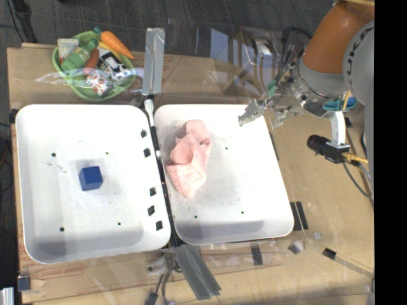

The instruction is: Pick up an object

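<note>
Cloth [189, 159] — pink, crumpled — lies in the right bin [254, 189], left of centre; soft, light, best pinched at a raised fold. Blue cube [91, 177] in the left bin [38, 145] looks stiff, easy. Gripper [249, 114] hovers at the right bin's far edge — whether released or clenched, I cannot tell.

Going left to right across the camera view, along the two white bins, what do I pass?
Left bin → blue cube → right bin → pink cloth → gripper → grey arm with its orange band. The green bowl of toy food sits behind the left bin, off that line.
</note>
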`<act>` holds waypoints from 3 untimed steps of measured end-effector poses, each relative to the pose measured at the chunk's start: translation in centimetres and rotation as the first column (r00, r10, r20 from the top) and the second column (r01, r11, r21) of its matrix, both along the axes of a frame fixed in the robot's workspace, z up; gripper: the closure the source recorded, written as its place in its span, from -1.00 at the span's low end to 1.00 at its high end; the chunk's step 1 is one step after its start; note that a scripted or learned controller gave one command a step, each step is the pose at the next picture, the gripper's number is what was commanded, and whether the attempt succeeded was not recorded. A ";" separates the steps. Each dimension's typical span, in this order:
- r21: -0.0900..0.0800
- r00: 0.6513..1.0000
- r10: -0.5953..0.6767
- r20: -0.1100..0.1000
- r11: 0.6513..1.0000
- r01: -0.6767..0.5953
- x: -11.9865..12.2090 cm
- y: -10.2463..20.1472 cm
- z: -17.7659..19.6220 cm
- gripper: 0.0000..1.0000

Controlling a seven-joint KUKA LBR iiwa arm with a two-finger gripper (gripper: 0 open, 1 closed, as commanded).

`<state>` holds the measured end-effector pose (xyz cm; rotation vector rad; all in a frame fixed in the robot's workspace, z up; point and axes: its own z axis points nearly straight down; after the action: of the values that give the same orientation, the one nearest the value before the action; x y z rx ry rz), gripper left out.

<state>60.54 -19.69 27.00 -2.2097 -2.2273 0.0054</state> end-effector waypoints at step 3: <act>0.003 0.982 0.187 -0.001 0.982 -0.187 5.2 10.7 -16.8 1.00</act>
<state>65.69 -8.98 10.23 -1.9899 -2.4230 0.0045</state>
